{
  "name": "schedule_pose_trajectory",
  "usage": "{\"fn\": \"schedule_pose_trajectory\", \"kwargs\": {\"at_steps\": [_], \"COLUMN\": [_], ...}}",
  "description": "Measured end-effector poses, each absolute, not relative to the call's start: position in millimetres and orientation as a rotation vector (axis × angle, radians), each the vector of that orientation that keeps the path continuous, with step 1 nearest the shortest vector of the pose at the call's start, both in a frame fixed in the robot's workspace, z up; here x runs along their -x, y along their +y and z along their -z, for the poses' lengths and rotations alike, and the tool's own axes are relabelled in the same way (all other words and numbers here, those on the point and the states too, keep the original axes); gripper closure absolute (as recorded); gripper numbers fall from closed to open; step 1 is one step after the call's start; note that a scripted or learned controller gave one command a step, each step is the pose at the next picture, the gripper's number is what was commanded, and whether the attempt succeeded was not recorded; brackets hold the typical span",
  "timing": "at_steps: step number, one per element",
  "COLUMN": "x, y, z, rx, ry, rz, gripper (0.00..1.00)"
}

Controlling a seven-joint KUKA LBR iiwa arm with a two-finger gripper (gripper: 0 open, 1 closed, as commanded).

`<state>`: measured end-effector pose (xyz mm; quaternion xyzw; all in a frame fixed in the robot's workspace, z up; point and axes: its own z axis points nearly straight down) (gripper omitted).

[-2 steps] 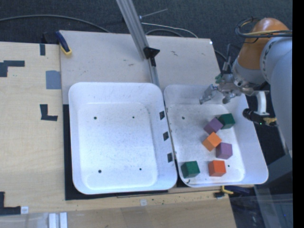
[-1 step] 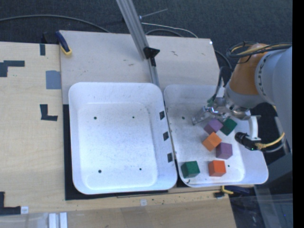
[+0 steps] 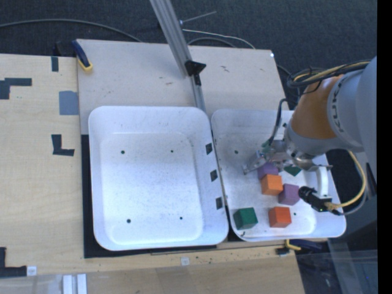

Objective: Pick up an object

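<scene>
Reaching into the right bin (image 3: 245,127) from the right, arm (image 3: 331,112) bent low over the cluster of blocks there, gripper (image 3: 264,164) down among them near the bin's middle. Judged as the approach-and-grasp step, nothing lifted yet. Gripper state: cannot tell (wrist and hardware in the way, tips blurred into the blocks). Just below the gripper, a purple block (image 3: 267,169), touching or nearly touching an orange block (image 3: 272,184); beside that, toward the arm, a second purple block (image 3: 289,194). Nearer the front edge, a green block (image 3: 245,217) and a red-orange block (image 3: 280,216), apart from each other and from the cluster. Something small and dark green (image 3: 293,171) under the wrist, too hidden to name. Left bin (image 3: 98,164) bearing no blocks. Likeliest target: the purple block under the tips, though not certain. Next move, as a guess: closing squarely on one block without catching its orange neighbour, then a straight lift. Risk: crowded blocks, so a pinch on two at once or a block nudged aside
</scene>
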<state>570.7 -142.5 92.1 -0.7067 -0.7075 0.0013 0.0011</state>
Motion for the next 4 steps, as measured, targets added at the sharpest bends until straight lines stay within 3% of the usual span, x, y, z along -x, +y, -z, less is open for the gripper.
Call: {"fn": "schedule_pose_trajectory", "kwargs": {"at_steps": [1,3,4], "x": [-529.5,-537.0,-487.5], "y": [-105,-119,-149], "z": [-92,-91,-202], "rx": [2.216,2.218,2.226], "ry": [-2.220,-2.221,-2.224], "rz": [-0.004,-0.002,0.002], "gripper": [0.00,0.00,0.00]}}
